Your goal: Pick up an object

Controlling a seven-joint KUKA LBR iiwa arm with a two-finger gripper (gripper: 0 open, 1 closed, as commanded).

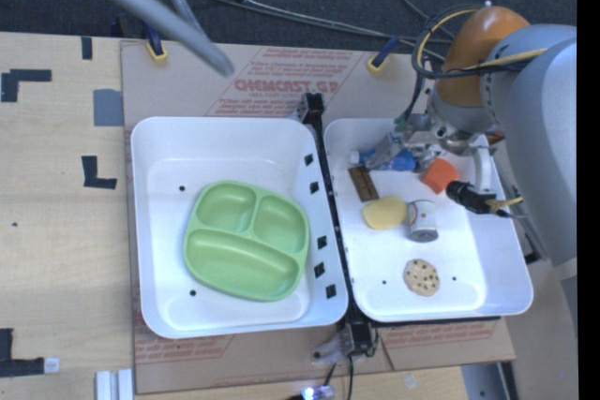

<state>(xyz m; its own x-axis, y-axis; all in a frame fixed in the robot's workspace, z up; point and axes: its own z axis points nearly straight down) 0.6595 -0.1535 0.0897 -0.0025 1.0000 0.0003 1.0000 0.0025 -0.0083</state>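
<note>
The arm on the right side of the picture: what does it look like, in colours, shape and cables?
The arm is thick, rounded and light grey, with an orange band above the wrist. Yellow and black cables loop beside the band. The pincer below is a darker metal part, partly hidden among small things in the right bin.

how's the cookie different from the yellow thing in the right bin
The cookie is tan with dark specks; the yellow thing is plain pale yellow. The cookie is a smaller round disc, while the yellow thing is larger and more of a rounded lump. The cookie lies alone near the bin's front edge; the yellow thing sits farther back, next to a small metal can and a brown bar. Both rest on the floor of the right bin.
</note>
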